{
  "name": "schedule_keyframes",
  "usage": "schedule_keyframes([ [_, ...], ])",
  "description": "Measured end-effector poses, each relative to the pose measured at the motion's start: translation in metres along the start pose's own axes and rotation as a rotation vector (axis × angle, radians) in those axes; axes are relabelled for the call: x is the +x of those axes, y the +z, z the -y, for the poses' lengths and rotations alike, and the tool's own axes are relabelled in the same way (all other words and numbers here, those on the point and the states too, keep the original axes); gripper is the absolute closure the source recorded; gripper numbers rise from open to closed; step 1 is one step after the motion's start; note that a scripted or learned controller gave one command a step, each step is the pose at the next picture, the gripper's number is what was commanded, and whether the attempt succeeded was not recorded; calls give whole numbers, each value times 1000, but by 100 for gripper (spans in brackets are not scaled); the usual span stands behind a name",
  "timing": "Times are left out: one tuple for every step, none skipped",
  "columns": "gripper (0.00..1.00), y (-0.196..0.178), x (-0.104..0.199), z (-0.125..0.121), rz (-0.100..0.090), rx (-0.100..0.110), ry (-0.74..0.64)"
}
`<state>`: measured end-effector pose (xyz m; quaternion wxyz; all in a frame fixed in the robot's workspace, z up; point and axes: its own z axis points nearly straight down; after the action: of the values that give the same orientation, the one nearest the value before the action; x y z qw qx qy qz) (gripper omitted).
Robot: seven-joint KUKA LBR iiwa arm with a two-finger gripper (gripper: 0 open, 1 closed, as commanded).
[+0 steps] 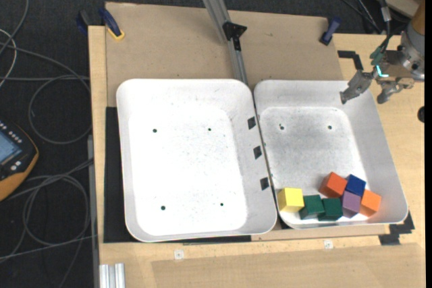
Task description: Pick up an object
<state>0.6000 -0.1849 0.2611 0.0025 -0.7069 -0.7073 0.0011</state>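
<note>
Approach seems to be the step in hand: the gripper hangs over the far right corner of the right bin, its two fingers spread apart with nothing between them, while every candidate object lies well apart from it at the bin's near end. The next move, by this reading, calls for the arm to travel toward the near edge, centre over one block, and descend with the fingers still spread wide enough to straddle it. The blocks are small, plain-faced cubes crowded together: a yellow block at the left end of the cluster, a pair of green blocks touching it, then an orange-red block, a blue block, a purple block and an orange block against the near right corner. The yellow one looks easiest to reach, since its left side stands free; the others are packed tightly, leaving little room for a finger. The left bin sits just beside.
</note>
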Motion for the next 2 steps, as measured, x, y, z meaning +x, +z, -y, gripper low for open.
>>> schedule_keyframes([
  [0,-3,0,-1,2,-4,-1],
  [0,54,9,4,0,2,0],
])
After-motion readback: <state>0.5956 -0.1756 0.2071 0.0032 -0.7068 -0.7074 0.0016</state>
